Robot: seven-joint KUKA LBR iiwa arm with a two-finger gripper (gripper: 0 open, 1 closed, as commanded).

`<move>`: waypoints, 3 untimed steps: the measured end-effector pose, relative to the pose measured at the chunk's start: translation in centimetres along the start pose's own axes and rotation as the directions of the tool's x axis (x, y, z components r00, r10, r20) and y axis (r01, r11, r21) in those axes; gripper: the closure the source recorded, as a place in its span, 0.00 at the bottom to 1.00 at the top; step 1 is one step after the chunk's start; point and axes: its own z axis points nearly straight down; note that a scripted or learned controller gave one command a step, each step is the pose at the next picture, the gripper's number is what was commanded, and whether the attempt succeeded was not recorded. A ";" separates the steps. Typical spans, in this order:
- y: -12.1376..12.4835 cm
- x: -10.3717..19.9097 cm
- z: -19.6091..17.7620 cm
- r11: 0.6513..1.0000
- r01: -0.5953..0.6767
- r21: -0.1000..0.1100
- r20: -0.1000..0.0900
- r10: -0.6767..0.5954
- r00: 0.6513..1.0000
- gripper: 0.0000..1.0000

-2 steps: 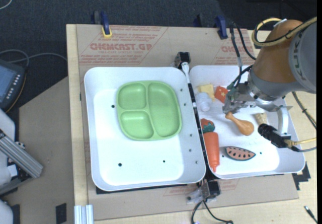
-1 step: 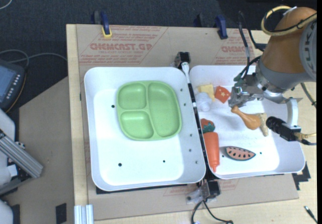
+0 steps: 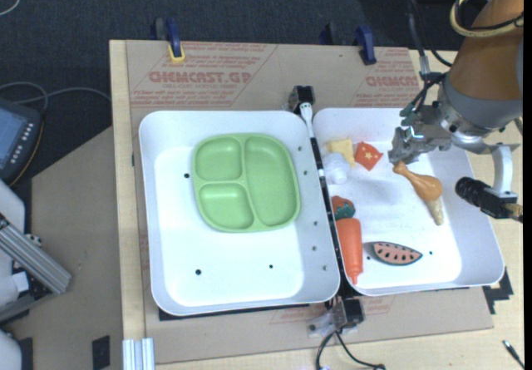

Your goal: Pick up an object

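Hand (image 3: 405,154) points down over the right bin (image 3: 474,264), its tips at the chicken drumstick (image 3: 424,188); grip state unclear.

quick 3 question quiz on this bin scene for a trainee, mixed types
1. True or false: the green plate lies in the left bin.
2. Which lies nearest the gripper? A carrot B drumstick C watermelon slice
3. Fill in: the carrot lies along the right bin's ___ wall.

Key: 1 true; 2 B; 3 left
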 end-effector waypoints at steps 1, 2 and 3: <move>5.5 1.7 -0.5 1.000 0.002 -0.003 0.000 -0.002 1.000 1.00; 6.5 3.8 -0.2 1.000 0.000 0.000 0.000 0.000 1.000 1.00; 5.7 3.5 -0.6 1.000 -0.002 0.005 -0.001 0.002 1.000 1.00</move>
